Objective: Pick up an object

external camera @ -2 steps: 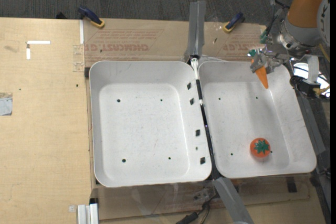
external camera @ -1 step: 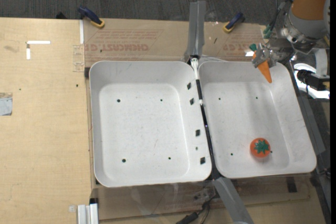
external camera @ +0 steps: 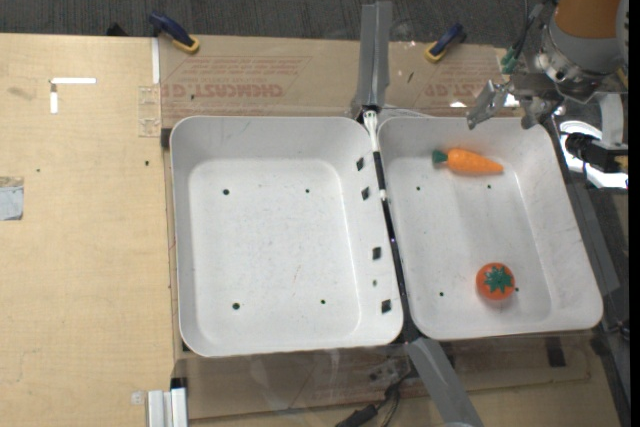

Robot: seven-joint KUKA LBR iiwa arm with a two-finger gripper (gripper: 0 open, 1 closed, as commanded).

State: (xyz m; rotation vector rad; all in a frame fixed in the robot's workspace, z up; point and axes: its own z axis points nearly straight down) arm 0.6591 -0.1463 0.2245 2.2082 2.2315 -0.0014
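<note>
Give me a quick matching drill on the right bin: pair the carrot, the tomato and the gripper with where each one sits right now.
Things:
1. carrot
2. tomato
3. gripper

Places:
A. near front edge of right bin
B. above the right bin's back rim, toward its right corner
C. lying in the back part of right bin

Pairs: 1-C, 2-A, 3-B
</note>
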